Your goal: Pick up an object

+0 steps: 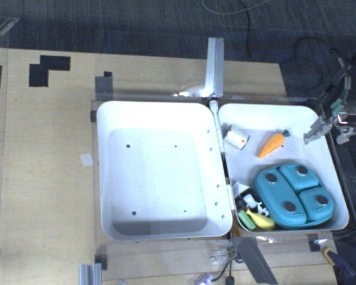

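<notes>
Two white bins (160,114) on a wooden bench (41,171).

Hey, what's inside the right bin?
The right bin holds a toy carrot, a small white cylinder, a large blue piece and a banana. Black-and-white bits beside it are too tangled to identify.

I see smooth white plastic bins (157,114), a pale wood-look table (41,177), a glossy teal plastic toy (293,195) and a metal post (215,67).
</notes>
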Tool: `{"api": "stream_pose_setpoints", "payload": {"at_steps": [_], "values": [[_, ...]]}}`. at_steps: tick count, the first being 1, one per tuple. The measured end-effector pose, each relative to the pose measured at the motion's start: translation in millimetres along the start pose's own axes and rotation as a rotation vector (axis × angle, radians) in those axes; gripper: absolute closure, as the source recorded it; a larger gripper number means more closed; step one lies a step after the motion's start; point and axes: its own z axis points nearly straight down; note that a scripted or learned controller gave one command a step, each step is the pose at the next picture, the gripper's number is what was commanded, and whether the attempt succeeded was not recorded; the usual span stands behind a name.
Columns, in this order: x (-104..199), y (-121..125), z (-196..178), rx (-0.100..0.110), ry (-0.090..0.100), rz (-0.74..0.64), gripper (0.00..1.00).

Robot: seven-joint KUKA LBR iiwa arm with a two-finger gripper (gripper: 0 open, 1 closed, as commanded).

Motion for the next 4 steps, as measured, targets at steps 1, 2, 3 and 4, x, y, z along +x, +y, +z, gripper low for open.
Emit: {"api": "stream_pose_setpoints", "payload": {"at_steps": [1, 2, 3, 4], "values": [[7, 43, 83, 0.000, 0.000, -0.031, 0.00], [13, 13, 123, -0.001, 0.000, -0.086, 0.00], [13, 70, 186, -0.024, -0.001, -0.084, 0.00], [-16, 123, 193, 0.003, 0.008, -0.016, 0.00]]}}
